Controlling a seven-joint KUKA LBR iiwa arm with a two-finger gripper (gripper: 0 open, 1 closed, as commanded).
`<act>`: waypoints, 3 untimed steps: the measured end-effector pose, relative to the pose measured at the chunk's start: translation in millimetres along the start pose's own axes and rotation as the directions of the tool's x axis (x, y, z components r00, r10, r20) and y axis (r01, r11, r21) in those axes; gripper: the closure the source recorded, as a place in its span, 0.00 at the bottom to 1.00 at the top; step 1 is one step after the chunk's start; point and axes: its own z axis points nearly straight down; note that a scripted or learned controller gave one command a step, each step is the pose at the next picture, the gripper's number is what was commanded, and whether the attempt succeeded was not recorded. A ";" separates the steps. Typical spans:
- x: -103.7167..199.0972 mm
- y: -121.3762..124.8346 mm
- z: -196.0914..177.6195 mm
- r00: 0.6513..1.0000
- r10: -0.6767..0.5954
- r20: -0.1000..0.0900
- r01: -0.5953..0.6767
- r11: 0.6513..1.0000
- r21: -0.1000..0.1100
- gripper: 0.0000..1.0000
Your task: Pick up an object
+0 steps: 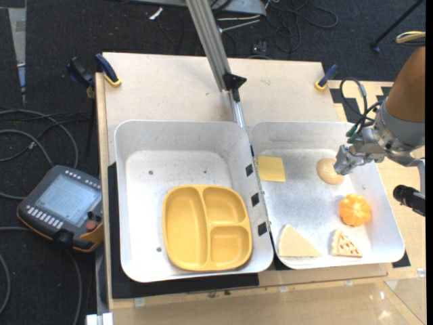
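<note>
- Cookie-like tan round [329, 171], the object nearest the tool, lies in the right bin [308, 139] toward its right wall, in the upper half of the floor.
- We see the gripper [343, 164] low over that round's right edge, overlapping it in our view; we cannot tell how its jaws stand, nor whether it actually touches the round.
- We see the grey arm [399, 124] reaching in over the bin's right rim.
- We find bare floor across the upper part of the right bin and through its middle, between the yellow square slice [272, 168] at the left and the round at the right.
- We note the slice lies just beside the shared wall between the bins.
- We count three more things in the right bin: an orange fruit [355, 210] near the right wall, a pale wedge [296, 243] at the front rim, and a waffle-patterned triangle [346, 244] beside it at the front right corner.
- We see the left bin [135, 141] holding a yellow divided plate [207, 227] toward its front right, with bare floor behind it and to its left.
</note>
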 end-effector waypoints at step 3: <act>100.5 38.9 -48.6 1.000 -0.004 -0.003 0.004 1.000 0.004 1.00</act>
